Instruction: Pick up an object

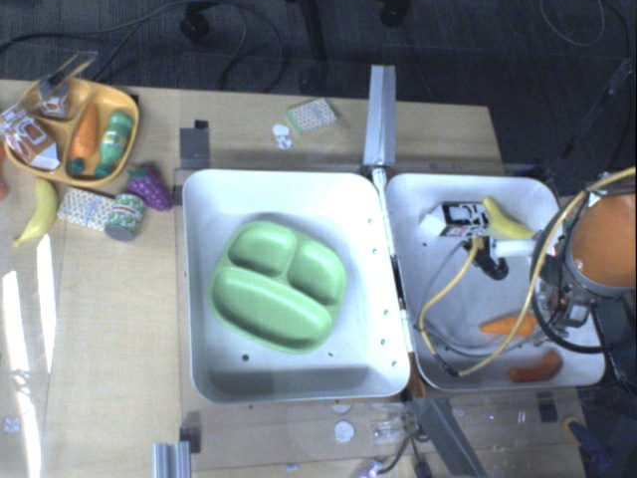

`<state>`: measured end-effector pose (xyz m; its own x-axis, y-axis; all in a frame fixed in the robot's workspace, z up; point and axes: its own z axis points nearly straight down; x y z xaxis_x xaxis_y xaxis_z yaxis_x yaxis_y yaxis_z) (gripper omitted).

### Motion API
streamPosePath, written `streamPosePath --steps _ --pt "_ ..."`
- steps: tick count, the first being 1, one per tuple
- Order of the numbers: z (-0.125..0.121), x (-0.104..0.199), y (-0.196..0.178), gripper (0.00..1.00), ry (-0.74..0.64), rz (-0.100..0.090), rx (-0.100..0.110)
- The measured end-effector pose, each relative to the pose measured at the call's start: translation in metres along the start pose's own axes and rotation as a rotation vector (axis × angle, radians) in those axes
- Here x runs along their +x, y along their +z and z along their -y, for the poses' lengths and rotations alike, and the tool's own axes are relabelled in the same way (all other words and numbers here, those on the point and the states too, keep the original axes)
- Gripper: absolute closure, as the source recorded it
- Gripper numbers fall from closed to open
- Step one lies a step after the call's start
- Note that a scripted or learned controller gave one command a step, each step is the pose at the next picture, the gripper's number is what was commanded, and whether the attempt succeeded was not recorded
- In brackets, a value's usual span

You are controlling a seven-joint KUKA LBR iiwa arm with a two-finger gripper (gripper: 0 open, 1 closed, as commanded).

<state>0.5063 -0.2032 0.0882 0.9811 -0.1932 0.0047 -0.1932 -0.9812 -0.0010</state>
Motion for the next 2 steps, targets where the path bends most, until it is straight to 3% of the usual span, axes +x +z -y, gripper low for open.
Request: streamPosePath --steps 1,2 --pt "-0.006 -0.004 -0.001 1.0 0.589 -0.009 -0.001" --pt "0.061 0.023 -0.134 1.0 0.682 0.003 0.001"
